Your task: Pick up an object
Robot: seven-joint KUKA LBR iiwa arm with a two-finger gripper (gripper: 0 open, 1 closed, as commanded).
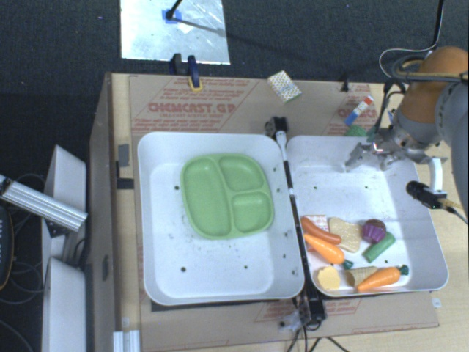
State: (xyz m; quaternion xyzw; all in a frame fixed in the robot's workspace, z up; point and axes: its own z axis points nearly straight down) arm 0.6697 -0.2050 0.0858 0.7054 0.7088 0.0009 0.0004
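Several toy foods lie in the near corner of the right bin (344, 189). Among them are an orange carrot (323, 248), a second carrot (379, 277), a tan cracker (346, 232), a purple piece (374, 230), a green piece (379, 248) and a yellow wedge (330, 277). My gripper (370, 155) hangs over the far right part of that bin, well behind the food pile, with nothing seen in it.
The left bin (157, 196) holds a green divided plate (227, 195). A black divider (290, 196) runs between the bins. Small items lie on the cardboard behind the bins: a patterned packet (284, 86) and a red and blue piece (359, 111).
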